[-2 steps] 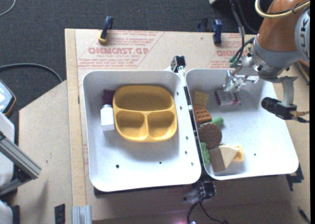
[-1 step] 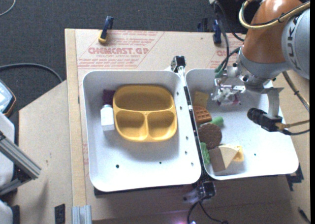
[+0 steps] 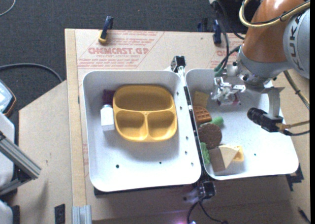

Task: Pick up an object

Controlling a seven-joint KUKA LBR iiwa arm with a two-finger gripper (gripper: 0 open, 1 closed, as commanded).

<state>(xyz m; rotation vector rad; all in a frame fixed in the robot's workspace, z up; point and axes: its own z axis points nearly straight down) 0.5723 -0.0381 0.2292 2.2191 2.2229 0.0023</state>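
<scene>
I see the claw (image 3: pixel 227 92) hanging over the upper part of the right bin (image 3: pixel 275 161), but from this angle I cannot tell how it is set or whether it grips anything. Along that bin's left side lie the toy foods: a waffle (image 3: pixel 202 115), a small green piece (image 3: pixel 217 120) beside it, a round brown cookie (image 3: pixel 210 135) below, then a wedge of cheese (image 3: pixel 230 155) near the bottom edge. In the left bin (image 3: pixel 138 171) I see a yellow divided plate (image 3: pixel 145 112), with a small white bottle (image 3: pixel 107 117) touching its left rim. Both bins rest on the desk (image 3: pixel 78 119).
</scene>
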